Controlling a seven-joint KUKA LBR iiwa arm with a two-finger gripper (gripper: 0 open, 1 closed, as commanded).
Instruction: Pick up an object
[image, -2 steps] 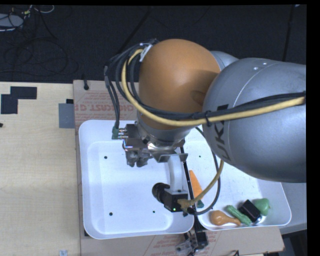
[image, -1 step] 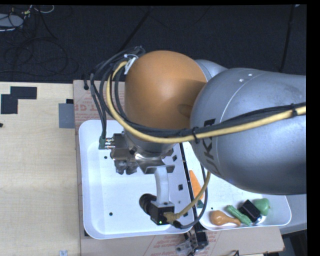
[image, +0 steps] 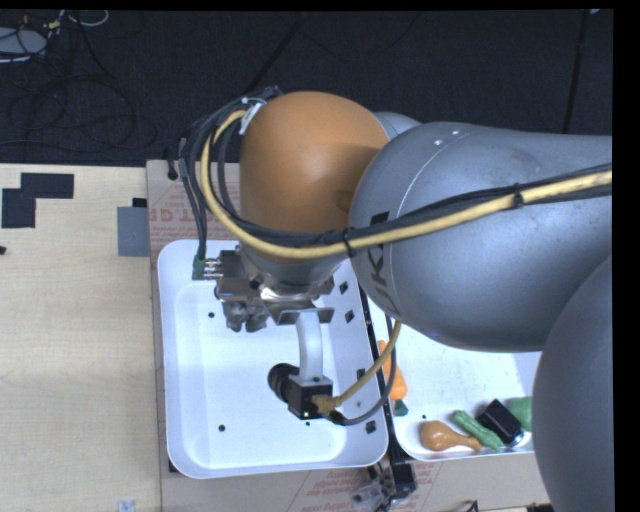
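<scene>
My gripper (image: 247, 316) hangs low over the upper middle of the left white bin (image: 195, 400), under the arm's orange band and grey wrist. No object is visible at the gripper. The loose objects lie in the right bin (image: 455, 375), along its near edge: a tan pear-shaped piece (image: 443, 435), a green stick-like piece (image: 478, 428), a small black block (image: 499, 420), another green object (image: 521, 409) and an orange piece (image: 398, 385) by the bin's left wall. The arm's bulk hides most of the right bin.
The two bins sit side by side on a cardboard sheet (image: 170, 200). A pale wooden bench top (image: 70, 330) extends to the left, with dark squares (image: 130, 230) marked on it. The large grey arm link covers the right half of the view.
</scene>
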